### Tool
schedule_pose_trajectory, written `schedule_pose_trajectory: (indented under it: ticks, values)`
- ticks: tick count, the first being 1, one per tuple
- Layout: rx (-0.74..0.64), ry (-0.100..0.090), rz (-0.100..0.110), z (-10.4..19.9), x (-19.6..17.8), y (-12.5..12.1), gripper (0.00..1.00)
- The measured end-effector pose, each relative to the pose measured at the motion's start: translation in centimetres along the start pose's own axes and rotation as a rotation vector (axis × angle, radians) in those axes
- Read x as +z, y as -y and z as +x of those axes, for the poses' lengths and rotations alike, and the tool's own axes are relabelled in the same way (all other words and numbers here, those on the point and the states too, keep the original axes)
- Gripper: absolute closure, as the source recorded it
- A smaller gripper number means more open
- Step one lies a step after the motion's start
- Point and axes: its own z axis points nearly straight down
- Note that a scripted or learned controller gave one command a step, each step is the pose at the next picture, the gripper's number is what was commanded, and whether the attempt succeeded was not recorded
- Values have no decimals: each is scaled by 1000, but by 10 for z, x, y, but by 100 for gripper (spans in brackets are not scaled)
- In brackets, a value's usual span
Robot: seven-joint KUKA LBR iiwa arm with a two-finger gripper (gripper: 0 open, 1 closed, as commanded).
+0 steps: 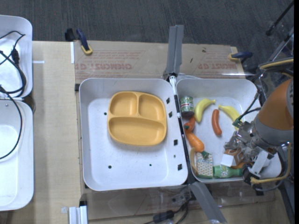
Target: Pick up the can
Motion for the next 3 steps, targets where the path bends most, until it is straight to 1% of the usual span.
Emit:
schedule_pose_trajectory:
  ticks: [1, 2, 3]
  values:
    - [-39, 1, -7, 20, 5, -22, 100]
    - [49, 2, -7, 37, -130, -19, 100]
    - [106, 3, -7, 119, -147, -92, 100]
